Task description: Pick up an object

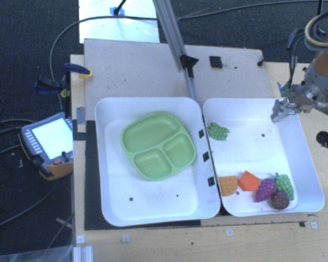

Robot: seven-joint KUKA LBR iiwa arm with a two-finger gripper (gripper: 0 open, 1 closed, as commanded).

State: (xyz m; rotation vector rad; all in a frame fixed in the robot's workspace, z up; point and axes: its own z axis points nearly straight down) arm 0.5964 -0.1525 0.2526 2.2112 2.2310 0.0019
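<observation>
Presently, the claw is seen at the far right rim of the right bin, with nothing between its fingers; whether it is released or clenched cannot be told. A green leafy toy lies at that bin's far left, while 5 toys are clustered near its front. A green 3-compartment plate rests in the left bin.

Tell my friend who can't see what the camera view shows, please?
A robot gripper hangs over the right white bin's top corner, above toy foods heaped near its bottom edge and one green piece. The left white bin holds a green divided plate.
</observation>
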